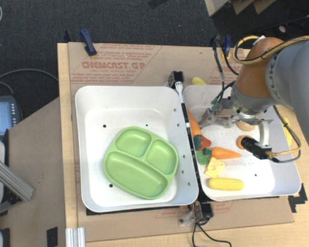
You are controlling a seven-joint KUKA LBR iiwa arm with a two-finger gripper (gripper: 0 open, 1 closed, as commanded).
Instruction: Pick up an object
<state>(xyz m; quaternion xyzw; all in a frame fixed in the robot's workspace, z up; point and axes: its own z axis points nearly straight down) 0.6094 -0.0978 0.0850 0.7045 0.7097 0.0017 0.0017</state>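
The right white bin holds several toy foods. An orange carrot lies in its middle, with a yellow corn cob near the front edge and a yellow cheese wedge between them. A second carrot rests against the bin's left wall, above a small green and red piece. My gripper hangs low over the back left part of this bin, just right of the second carrot. Nothing is seen held in it. The arm's wrist hides part of the bin behind it.
The left white bin holds a green divided plate. A small brown round item sits beside a black part of the wrist. A yellow piece lies on the bench behind the right bin. Cables loop near the arm.
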